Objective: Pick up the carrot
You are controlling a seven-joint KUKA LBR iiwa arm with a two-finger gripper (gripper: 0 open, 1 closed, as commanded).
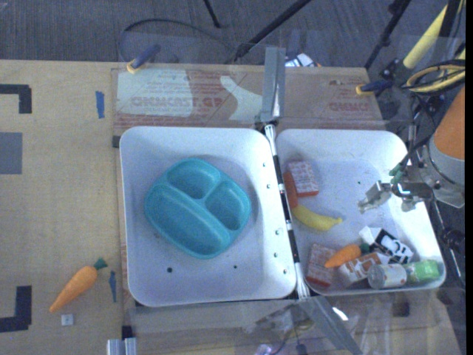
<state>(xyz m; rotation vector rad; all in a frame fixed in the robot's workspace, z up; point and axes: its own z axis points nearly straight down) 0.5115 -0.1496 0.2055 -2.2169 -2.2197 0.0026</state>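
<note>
A small orange carrot (343, 256) lies near the front of the right bin (347, 143), leaning on a red and white carton (322, 265). A second, larger carrot (73, 288) with a green top lies outside the bins on the bench at the front left. My gripper (391, 197) hovers over the right side of the right bin, behind and to the right of the small carrot and apart from it. Its fingers (372, 198) stand open with nothing between them.
The right bin also holds a red box (303, 178), a yellow banana (316, 218), a black and white item (389, 245), a small carton (356, 271) and a green-ended bottle (405, 274). A teal divided plate (197, 206) sits in the left bin (140, 150).
</note>
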